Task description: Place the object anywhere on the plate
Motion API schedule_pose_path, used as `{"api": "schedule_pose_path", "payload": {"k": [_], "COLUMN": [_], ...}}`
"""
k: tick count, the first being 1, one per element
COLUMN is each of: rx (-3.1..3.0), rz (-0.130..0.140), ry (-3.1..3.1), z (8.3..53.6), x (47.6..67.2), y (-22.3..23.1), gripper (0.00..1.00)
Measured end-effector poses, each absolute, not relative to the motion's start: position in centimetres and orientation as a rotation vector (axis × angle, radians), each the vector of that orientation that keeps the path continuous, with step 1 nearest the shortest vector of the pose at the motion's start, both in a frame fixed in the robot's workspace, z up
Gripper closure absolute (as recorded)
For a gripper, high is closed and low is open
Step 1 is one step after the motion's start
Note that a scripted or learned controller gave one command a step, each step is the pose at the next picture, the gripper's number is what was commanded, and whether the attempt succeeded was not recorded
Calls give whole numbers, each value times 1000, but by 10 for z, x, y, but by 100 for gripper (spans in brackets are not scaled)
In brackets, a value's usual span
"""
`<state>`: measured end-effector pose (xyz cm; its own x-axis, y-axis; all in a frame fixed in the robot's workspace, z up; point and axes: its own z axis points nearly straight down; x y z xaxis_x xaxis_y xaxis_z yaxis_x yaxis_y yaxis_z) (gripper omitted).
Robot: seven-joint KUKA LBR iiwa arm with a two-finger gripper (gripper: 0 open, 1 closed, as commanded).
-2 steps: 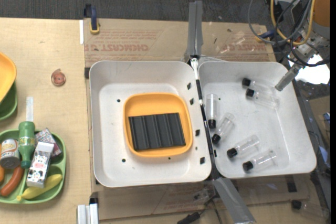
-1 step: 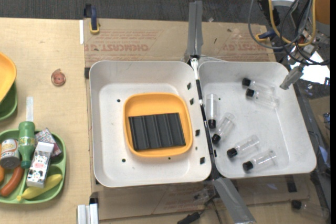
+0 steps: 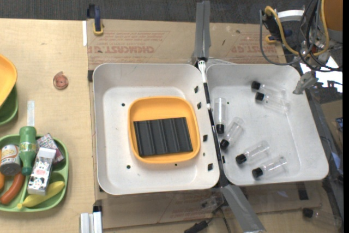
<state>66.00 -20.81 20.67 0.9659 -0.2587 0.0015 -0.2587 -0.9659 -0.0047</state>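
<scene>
Two shallow white bins of smooth moulded plastic with rounded corners sit side by side on the bench (image 3: 54,52), whose top is pale wood grain, with a sheet of printed brown cardboard (image 3: 142,43) beneath the bins. The left bin (image 3: 106,117) holds a rounded-square orange plate (image 3: 136,112), glossy, with a raised rim. On the plate lies a dark grey ribbed rectangular pad (image 3: 162,136), its surface cut into parallel ridges running front to back.

The right bin (image 3: 305,128) carries several clear plastic vials with black caps, all lying on their sides and scattered apart: two near the far side (image 3: 264,93), one slim vial along the left wall (image 3: 219,116), one just beside it (image 3: 232,132), and two near the front (image 3: 260,160).

The arm's end effector (image 3: 303,83) hangs at the right bin's far right corner, a pale grey metal piece under a tangle of black and yellow cables (image 3: 278,30). Whether its fingers stand wide or narrow cannot be told, and nothing is seen between them.

At the left of the bench, a green compartment tray (image 3: 54,193) holds toy food: a green bottle, a small carton, a can, a sausage and a banana. An orange bowl (image 3: 5,82) nested in a green one sits at the far left edge, and a small pink disc (image 3: 61,81) lies near it.
</scene>
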Motion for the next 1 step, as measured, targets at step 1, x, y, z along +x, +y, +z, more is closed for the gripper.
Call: {"api": "schedule_pose_path", "payload": {"k": [1], "rx": [-3121], "rz": [-1], "ry": [311], "z": [208], "x": [659], "y": [-155], "gripper": [0]}}
